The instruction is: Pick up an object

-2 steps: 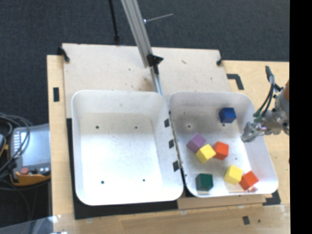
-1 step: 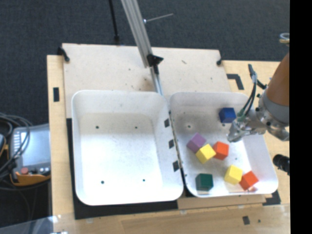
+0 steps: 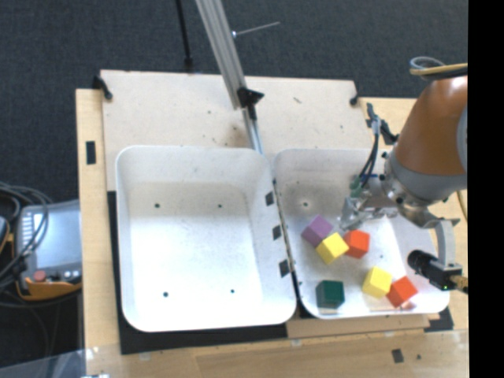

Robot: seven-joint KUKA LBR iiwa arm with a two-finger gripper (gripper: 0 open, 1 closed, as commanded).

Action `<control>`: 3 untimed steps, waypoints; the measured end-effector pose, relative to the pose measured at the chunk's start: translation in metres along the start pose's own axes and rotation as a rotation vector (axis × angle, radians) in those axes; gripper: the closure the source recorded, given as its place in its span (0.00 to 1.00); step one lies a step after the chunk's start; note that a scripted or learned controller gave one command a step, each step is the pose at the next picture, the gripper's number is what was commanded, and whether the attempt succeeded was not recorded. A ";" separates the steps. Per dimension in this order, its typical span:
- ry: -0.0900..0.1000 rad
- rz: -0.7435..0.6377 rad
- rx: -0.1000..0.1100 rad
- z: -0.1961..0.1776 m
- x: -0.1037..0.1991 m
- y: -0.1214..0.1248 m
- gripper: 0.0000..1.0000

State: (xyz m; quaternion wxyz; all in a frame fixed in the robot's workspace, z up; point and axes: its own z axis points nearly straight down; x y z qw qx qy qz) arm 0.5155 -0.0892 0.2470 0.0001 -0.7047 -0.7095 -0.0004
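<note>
You cannot tell how the fingers (image 3: 352, 213) stand above the crowded orange cube (image 3: 357, 242) and yellow cube (image 3: 333, 246), so a grasp may slip

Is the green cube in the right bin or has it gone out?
In. The green cube sits on the right bin's floor, by its near rim, beside the divider between the bins.

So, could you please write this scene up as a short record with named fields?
arm: grey with orange band, over the right bin
gripper: low, just above the cube cluster
left bin: white, shallow
purple cube: beside yellow cube
orange cube: right of that yellow cube
green cube: near front wall
second yellow cube: beside second orange cube
</note>
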 end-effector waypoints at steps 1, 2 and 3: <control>0.001 0.000 0.001 0.006 0.047 0.003 1.00; 0.001 -0.001 -0.001 0.002 0.095 0.007 1.00; 0.000 -0.001 0.000 0.010 0.149 0.014 1.00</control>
